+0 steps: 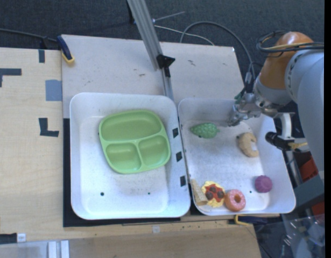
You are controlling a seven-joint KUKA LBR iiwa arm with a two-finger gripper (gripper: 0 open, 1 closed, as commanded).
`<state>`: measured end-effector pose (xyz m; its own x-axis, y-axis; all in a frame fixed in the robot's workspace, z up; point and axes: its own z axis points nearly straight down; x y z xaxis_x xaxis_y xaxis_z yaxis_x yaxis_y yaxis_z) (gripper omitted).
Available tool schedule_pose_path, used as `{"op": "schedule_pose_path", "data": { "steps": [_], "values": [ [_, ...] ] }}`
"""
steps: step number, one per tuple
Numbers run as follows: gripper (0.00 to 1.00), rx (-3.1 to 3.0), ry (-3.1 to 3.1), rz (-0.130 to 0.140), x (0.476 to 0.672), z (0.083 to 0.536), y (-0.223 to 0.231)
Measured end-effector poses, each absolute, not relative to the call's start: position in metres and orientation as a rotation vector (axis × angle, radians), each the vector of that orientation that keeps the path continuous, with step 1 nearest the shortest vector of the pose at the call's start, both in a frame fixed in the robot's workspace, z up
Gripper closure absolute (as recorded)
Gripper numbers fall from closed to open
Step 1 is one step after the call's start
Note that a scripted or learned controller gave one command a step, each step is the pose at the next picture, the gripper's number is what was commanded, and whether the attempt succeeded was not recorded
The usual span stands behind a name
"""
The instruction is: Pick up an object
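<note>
The gripper (236, 117) sits low over the far end of the right-hand bin (281, 198), near its back wall. Whether the tool is wide, narrow or holding anything cannot be told from this view; it reads as a small dark cluster below the grey wrist, and nothing is seen held in it.

Candidate objects all lie in that bin. A green leafy item (204, 130) rests just beside the gripper, toward the bin divider. A tan pastry-like piece (247, 144) lies near the gripper on its near side. A purple ball (263, 184) sits near the right wall, while a pink doughnut (234, 200) and a pizza slice (209, 192) lie close together against the front rim. The left-hand bin (79, 144) carries a green divided plate (134, 141).

Risks, as judged from this layout:
- The gripper stands between two objects, directly over neither, so a straight descent likely closes on bare bin floor
- The green item looks soft and irregular (exact material unclear), so it may slip out or get pushed toward the divider
- The tan piece is rounded and could roll aside under an off-centre contact
- Proximity to the back wall leaves little margin; a finger may catch the rim
</note>
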<state>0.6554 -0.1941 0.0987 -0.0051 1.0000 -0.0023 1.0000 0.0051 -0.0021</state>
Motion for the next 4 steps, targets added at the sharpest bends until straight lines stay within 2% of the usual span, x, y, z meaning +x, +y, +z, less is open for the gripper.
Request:
{"op": "schedule_pose_path", "data": {
  "steps": [1, 2, 3, 4],
  "values": [
    [1.0, 2.217, 2.219, 0.004, 0.653, 0.162, -0.197],
    [1.0, 2.216, 2.221, 0.005, 0.662, 0.21, -0.19],
    [1.0, 2.216, 2.219, 0.004, 0.656, 0.269, -0.195],
    [1.0, 2.216, 2.228, 0.001, 0.655, 0.271, -0.149]
  ]
}}
